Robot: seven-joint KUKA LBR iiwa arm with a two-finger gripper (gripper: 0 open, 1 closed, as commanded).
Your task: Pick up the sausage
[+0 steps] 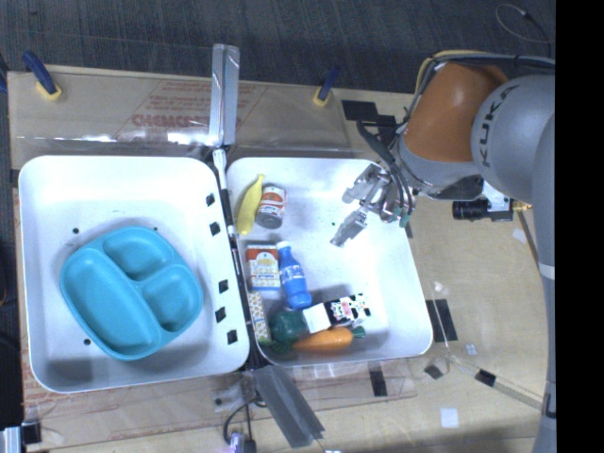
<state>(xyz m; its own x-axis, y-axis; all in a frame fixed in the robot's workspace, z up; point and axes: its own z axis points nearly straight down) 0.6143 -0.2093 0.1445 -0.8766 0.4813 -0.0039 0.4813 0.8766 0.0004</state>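
Over the right bin (pixel 401 253), the claw (pixel 361 208) hangs open and empty, well apart from the sausage (pixel 324 341), risking a closure on neighbouring clutter.

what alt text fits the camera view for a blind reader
The grey arm's end effector hovers over the right white bin, which holds a yellow banana, small can, blue bottle and orange carrot. The left white bin holds a blue divided plate.

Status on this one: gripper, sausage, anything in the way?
Gripper open, nothing between fingers, above the right bin. Sausage lying in that bin, apart from gripper. Banana close on its left side; approach from gripper's side looks clear.
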